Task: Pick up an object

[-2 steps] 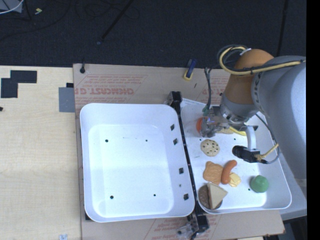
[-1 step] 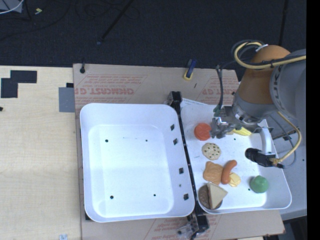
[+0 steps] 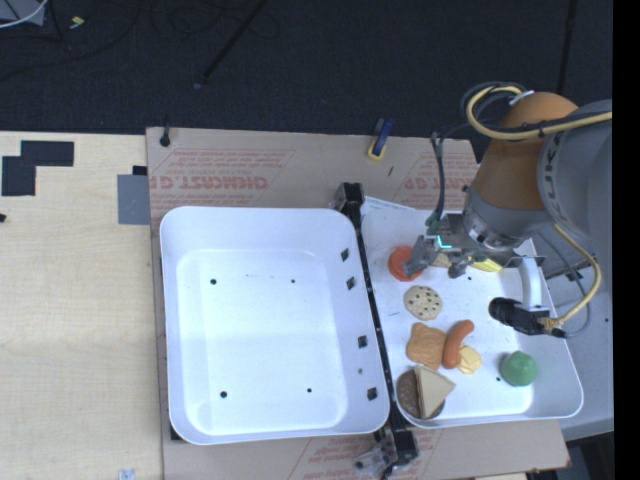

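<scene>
- the red round piece [image 3: 401, 264] is the likely pick, as i judge it: it lies flat in the right bin [image 3: 560, 408], near the wall that bin shares with its neighbour, with bare floor on most sides and so easy to single out.
- the end effector [image 3: 437, 255] hangs low, just beside the piece on its right, and seems to touch it or nearly so. whether it is wide or narrow i cannot tell, and nothing can be seen held in it.
- the arm [image 3: 515, 168] leans in from the right, over the bin's far side, which suits a reach to that corner.
- one cookie [image 3: 423, 302] lies alone, near the red piece but apart from it.
- nearer the camera three things crowd together: one toast-coloured slab [image 3: 424, 345], one sausage [image 3: 458, 340] resting against it, and one yellow lump [image 3: 469, 362] touching the sausage. a grasp there would probably nudge the neighbours.
- one brown wedge [image 3: 432, 390] sits tucked against the bin's near rim, awkward to close around.
- one green ball [image 3: 518, 368] stands well apart and would likely roll if bumped.
- one yellow piece [image 3: 487, 264] lies partly hidden under the wrist.
- that makes eight things in the right bin, one of each — the count is mine.
- there are two bins in all; the left bin [image 3: 260, 328] lies alongside, both on the desk [image 3: 70, 298].
</scene>
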### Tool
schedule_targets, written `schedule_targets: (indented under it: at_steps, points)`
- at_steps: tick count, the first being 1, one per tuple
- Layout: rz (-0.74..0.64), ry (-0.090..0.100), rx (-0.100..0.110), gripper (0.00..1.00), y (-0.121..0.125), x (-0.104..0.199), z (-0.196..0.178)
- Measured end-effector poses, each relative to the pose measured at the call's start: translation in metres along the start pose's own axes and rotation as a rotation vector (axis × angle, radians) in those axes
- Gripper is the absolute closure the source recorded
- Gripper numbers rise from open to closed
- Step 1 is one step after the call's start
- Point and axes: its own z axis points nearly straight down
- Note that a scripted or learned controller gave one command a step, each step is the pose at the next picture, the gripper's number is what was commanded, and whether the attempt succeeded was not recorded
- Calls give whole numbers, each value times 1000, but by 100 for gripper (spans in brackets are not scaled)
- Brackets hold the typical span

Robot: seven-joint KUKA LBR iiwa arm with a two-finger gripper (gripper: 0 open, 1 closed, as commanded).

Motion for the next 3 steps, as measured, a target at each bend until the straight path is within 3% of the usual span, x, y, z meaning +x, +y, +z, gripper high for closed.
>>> schedule_targets:
  at_steps: [1, 2, 3]
  points:
    - [0, -6, -6, 0, -14, 16, 67]
    - [5, -4, -2, 0, -99, -56, 65]
    - [-6, -1, -8, 0, -9, -49, 66]
